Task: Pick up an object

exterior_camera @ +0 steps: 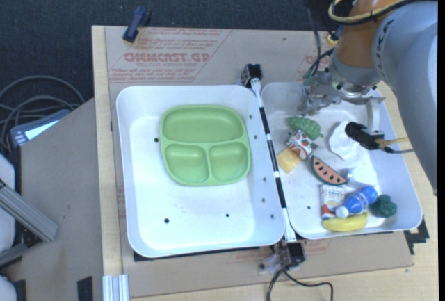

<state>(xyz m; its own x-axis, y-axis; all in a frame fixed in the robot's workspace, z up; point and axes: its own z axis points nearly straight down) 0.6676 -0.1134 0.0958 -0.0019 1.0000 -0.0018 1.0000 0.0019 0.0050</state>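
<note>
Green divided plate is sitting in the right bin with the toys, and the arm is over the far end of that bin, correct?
Not quite. The camera view shows the green divided plate in the left bin, alone. The toys, such as the banana and watermelon slice, lie in the right bin, and the arm is over that bin's far end.

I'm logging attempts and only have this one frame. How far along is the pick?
Done: the arm has reached into the right bin, with the gripper low at its far end, just above the green leafy toy. In hand: nothing visibly held. Left: closing on an item such as that toy and lifting it. The green tray sits alone in the left bin.
</note>
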